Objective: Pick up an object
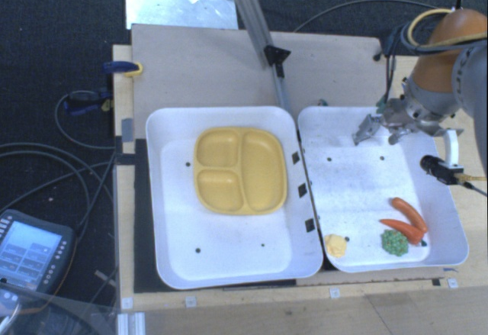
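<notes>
— Since the job is to pick something up, where are the things?
— They sit in the near corner of the right bin [358, 196]: two orange carrots [408, 213], a green broccoli [394, 243] touching one carrot, and a yellow lump [335, 245] a bit apart.
— Why is nothing lifted?
— I think the try has not started. The gripper [379, 130] hangs over the far side, fingers spread, pinching nothing.
— And the left bin [164, 196]?
— It holds a yellow tray [239, 171].

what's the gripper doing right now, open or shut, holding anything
Gripper: open, fingers spread, nothing between them; it sits over the far part of the right bin, away from the toy food at the near edge.
</notes>
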Tool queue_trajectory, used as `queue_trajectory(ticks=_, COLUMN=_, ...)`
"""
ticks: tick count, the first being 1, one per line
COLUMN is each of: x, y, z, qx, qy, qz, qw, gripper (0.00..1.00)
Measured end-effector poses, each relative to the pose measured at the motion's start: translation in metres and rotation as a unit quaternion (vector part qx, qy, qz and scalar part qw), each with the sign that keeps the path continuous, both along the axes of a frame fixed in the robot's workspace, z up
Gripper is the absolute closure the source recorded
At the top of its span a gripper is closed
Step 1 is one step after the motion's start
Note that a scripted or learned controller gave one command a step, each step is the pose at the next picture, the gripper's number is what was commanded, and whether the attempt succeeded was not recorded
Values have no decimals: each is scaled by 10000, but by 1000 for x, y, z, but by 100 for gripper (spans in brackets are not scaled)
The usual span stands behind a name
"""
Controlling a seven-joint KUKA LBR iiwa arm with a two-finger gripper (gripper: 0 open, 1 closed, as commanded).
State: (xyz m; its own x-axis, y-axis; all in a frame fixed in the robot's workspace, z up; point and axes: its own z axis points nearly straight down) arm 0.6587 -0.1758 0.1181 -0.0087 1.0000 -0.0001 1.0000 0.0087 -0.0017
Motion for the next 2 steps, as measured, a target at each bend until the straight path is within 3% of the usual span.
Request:
queue_trajectory(ticks=1, x=2, y=-1, z=15, qx=-12, qy=-41, qz=9, qw=10000, gripper=100)
queue_trajectory(ticks=2, x=-1, y=-7, z=65, qx=-10, qy=-47, qz=-32, qw=10000, gripper=100)
